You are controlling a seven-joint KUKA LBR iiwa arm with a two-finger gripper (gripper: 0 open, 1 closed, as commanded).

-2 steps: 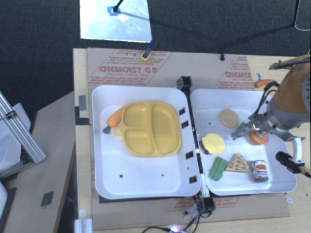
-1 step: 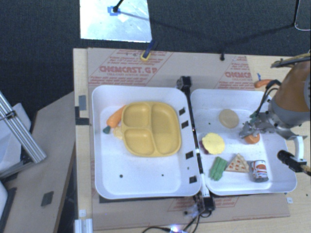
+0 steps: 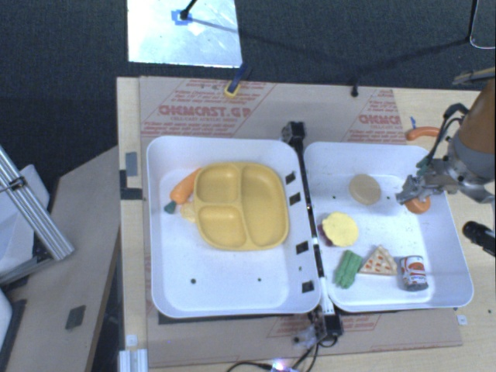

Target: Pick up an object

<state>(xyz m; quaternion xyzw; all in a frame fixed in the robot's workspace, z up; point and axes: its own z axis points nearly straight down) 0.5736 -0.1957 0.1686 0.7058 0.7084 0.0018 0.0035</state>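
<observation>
Orange piece (image 3: 419, 204) lies at the right bin's (image 3: 449, 239) far right side — my pincer (image 3: 413, 194) sits right over it, its fingers too blurred to read. Nearby rest a tan disc (image 3: 364, 189), a pizza slice (image 3: 378, 261) and a can (image 3: 414, 273).
</observation>
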